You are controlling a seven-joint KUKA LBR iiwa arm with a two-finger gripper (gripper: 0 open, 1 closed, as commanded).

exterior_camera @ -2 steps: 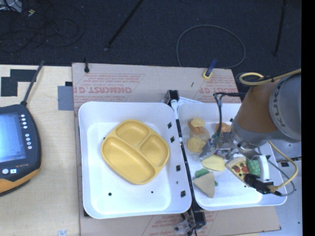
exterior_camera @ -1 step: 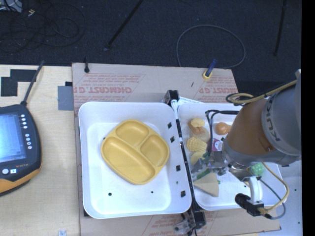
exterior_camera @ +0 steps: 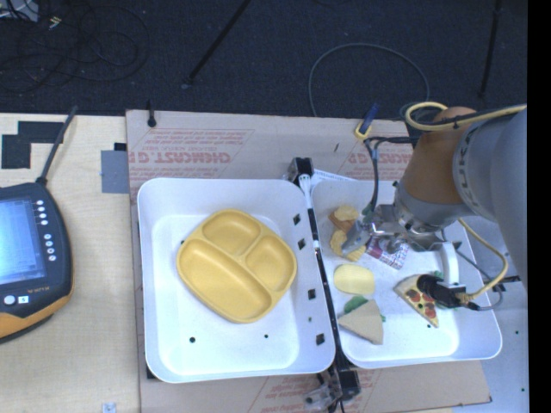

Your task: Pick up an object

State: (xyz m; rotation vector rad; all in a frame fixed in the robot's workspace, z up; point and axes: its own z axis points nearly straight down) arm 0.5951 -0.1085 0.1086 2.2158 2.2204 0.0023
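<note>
Nearest the camera in the right bin point(exterior_camera: 482, 344), a tan sandwich wedge point(exterior_camera: 365, 323) lies at six o'clock, a pizza slice point(exterior_camera: 419, 296) at four, a pale yellow piece point(exterior_camera: 354, 278) just above the wedge. Farther back, the tool point(exterior_camera: 372, 235) sits low among small food pieces point(exterior_camera: 346, 220) at ten o'clock; its opening cannot be told. In the left bin point(exterior_camera: 164, 334) rests a yellow divided plate point(exterior_camera: 236, 263).
</note>
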